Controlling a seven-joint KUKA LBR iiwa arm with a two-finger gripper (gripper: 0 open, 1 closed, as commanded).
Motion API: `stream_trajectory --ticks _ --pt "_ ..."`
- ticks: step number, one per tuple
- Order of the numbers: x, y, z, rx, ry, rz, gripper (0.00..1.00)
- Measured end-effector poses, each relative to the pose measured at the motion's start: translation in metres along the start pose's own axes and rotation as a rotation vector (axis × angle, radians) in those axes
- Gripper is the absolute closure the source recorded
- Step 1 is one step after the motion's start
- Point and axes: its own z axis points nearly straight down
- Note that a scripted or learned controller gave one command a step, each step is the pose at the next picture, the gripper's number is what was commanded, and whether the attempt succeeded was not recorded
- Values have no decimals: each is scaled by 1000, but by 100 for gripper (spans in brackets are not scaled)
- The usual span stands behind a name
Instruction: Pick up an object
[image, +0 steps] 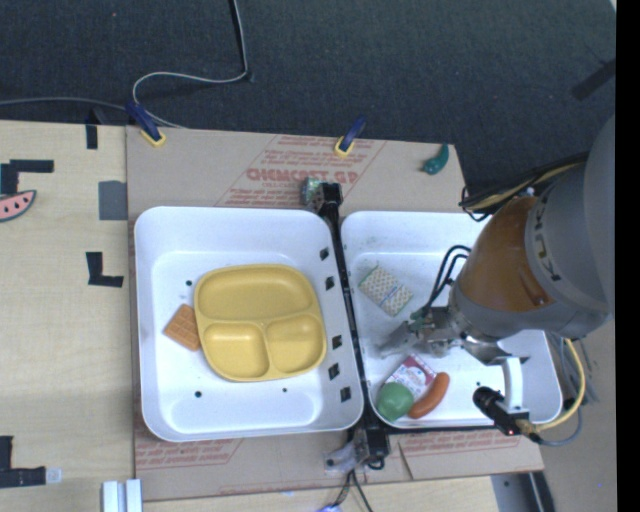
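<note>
Grey pincer (405, 338) is down in the right bin (455, 235), can't tell its grip and nothing looks lifted yet, with the checkered packet (385, 288) just behind it and green ball (394, 401) plus sausage (429, 396) just in front.

I had 1 camera to work from, fixed above the bench and looking down at a slant. It took in both bins whole: the left bin (160, 300) and the right bin (400, 235) sat side by side near the middle of the frame, with the cardboard sheet (290, 170) under them. The top of the view reached past the bench to dark carpet (400, 60). The arm (530, 260) came in from the right edge, looming large because it stood nearer the lens than the bins. The camera was close enough that I could tell small items in the bins apart.
</note>
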Motion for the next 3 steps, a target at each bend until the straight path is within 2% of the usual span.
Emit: stream_trajectory --ticks 1,2,3 --pt "-2 32 11 9 5 -1 0" --pt "3 70 12 7 3 -2 0" --pt "2 71 1 7 1 -2 100"
